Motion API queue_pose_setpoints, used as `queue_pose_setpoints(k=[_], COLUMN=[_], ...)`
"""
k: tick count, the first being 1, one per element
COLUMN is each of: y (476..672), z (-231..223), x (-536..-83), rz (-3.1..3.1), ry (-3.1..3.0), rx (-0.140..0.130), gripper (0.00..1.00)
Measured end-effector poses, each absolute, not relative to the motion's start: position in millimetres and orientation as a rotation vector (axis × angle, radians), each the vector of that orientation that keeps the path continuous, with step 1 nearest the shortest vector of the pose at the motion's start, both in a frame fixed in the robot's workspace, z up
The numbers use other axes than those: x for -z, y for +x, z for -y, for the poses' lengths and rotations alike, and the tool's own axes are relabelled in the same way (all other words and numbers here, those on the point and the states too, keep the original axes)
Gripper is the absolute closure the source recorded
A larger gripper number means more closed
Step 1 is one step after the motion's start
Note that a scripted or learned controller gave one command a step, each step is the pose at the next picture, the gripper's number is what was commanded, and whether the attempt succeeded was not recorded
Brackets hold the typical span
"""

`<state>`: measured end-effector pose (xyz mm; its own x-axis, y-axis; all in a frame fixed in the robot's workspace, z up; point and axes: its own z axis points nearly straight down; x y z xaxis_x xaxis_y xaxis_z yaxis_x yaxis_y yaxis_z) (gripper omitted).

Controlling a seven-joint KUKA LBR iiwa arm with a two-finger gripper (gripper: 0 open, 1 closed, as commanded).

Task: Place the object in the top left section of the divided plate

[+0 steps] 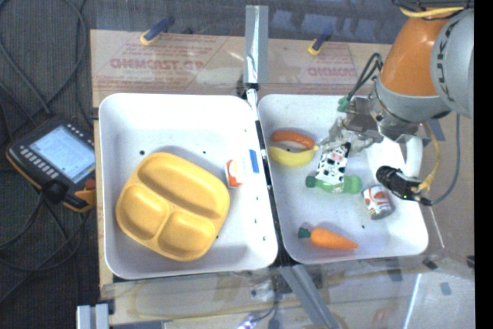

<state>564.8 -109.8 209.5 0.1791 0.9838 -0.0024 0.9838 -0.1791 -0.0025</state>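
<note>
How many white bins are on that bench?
2: the left bin holds a yellow divided plate; the right bin holds the toys, including a carrot.

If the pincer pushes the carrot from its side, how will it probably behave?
The carrot lies flat in the right bin, tapering from its green top to a point, so it would probably swing or roll in a curve rather than slide straight. It looks like a smooth toy, likely light, stiff and somewhat slippery.
</note>
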Motion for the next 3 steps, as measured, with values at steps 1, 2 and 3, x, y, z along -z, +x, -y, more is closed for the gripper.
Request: queue_pose_setpoints(k=[1,2,3], y=[526.1,491.9,483.8], z=[52,10,-65], x=[-201,-220,-255], rz=[1.865,1.807,1.828], ry=[-2.521,-2.564,-2.553], rx=[-0.005,-0.007,-0.005], gripper=[1.00,1.00,1.00])
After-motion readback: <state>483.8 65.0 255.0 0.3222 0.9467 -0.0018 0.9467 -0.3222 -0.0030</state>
